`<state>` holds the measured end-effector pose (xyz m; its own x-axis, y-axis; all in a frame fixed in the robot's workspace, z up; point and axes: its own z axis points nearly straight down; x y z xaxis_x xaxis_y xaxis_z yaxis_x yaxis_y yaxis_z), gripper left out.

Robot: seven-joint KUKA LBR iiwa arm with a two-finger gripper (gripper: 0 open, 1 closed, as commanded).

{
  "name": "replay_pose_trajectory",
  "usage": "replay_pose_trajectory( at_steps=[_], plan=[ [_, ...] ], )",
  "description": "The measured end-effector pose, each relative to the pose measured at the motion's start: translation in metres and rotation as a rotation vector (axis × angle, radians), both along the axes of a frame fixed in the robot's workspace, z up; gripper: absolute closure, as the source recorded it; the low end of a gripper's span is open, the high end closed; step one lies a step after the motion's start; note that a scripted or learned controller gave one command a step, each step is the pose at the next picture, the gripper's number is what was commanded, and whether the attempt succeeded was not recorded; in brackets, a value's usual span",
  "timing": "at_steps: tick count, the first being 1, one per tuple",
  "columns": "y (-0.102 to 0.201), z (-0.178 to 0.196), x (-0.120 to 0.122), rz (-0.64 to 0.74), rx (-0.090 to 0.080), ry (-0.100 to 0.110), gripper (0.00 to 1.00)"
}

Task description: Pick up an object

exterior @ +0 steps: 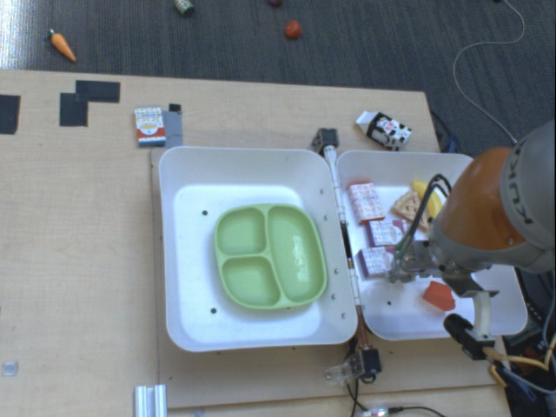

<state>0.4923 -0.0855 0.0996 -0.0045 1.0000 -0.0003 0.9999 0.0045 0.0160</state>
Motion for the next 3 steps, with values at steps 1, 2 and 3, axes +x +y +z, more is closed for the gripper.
replay_pose_trajectory(
  at_steps=[1, 2, 3],
  plan=[
    [0.0, 0.0, 0.0, 0.0, 0.0, 0.0, 0.0],
    [-0.001, -0.013, -0.003, -0.003, 0.0, 0.009, 0.0],
    [-0.001, -0.002, -0.001, -0.001, 0.0, 0.003, 1.0]
  ],
)
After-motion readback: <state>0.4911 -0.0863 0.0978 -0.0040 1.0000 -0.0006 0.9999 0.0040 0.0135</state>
